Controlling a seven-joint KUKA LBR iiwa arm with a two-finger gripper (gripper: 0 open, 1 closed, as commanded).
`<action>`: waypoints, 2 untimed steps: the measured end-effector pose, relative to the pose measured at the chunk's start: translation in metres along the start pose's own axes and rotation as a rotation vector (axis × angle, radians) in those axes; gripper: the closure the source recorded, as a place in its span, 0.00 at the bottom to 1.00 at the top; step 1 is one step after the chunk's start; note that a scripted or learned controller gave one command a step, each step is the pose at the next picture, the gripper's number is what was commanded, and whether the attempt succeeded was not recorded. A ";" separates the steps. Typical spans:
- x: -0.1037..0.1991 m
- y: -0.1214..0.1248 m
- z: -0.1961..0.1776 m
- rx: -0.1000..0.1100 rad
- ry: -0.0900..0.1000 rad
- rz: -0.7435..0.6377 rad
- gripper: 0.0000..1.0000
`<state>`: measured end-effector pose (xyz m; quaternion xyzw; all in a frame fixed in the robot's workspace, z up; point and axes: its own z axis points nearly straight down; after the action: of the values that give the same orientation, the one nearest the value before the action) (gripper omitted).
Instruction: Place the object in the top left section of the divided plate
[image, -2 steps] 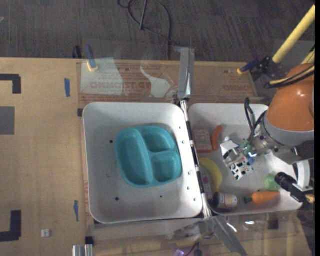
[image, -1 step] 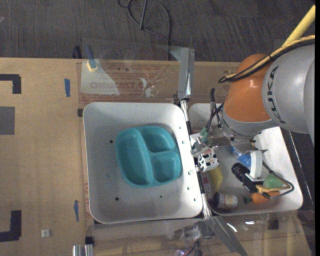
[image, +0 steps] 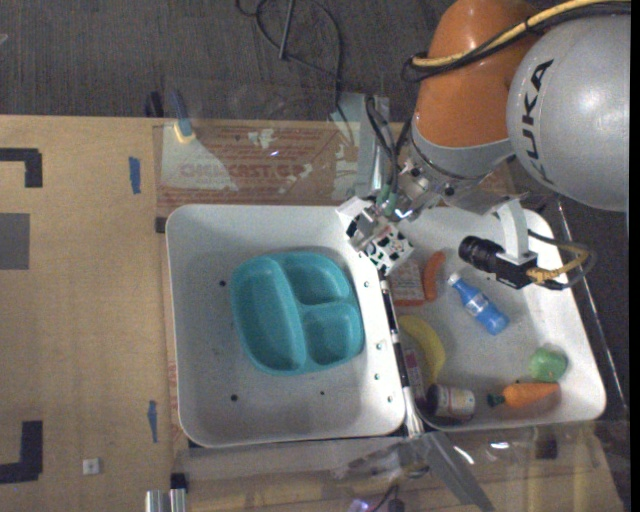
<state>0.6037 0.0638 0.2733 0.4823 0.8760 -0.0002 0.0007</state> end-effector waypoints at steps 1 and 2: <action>0.020 0.027 0.064 0.003 0.002 -0.064 1.00; 0.020 0.029 0.056 0.001 0.000 -0.065 1.00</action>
<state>0.6177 0.0961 0.2177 0.4535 0.8913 -0.0007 0.0002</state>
